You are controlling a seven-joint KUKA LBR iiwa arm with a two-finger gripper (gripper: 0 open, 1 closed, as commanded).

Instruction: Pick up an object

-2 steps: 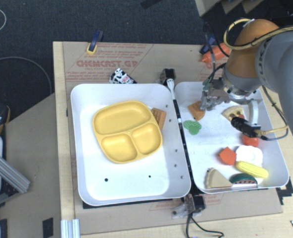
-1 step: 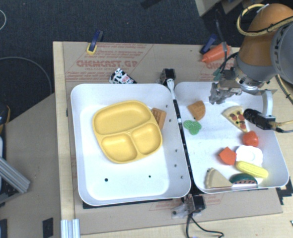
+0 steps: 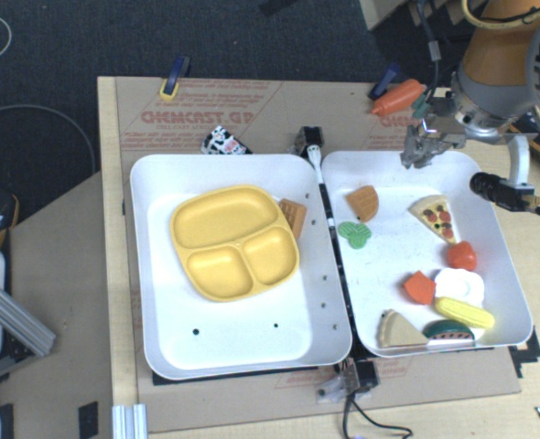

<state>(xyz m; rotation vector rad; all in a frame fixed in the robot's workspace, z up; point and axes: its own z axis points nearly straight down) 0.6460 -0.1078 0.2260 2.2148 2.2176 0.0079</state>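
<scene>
My gripper (image 3: pixel 419 156) hangs over the far edge of the right bin (image 3: pixel 380 307), with nothing visible between its fingers. In that bin lie a brown cookie-like piece (image 3: pixel 364 201), a green piece (image 3: pixel 353 234), a pizza slice (image 3: pixel 436 218), a red piece (image 3: pixel 462 255), an orange-red piece (image 3: pixel 419 287), a white piece (image 3: pixel 459 284), a yellow corn cob (image 3: pixel 465 313), a watermelon slice (image 3: pixel 449 333) and a tan wedge (image 3: pixel 398 328). The left bin (image 3: pixel 243 346) holds a yellow divided plate (image 3: pixel 235 241) and a brown waffle piece (image 3: pixel 294 216) beside it.
An orange carrot toy (image 3: pixel 396 98) lies on the bench behind the right bin. A black-and-white patterned item (image 3: pixel 224 142) sits behind the left bin. A blue-and-yellow clamp (image 3: pixel 172 80) grips the board's far edge. A black clip (image 3: pixel 309 139) sits between the bins.
</scene>
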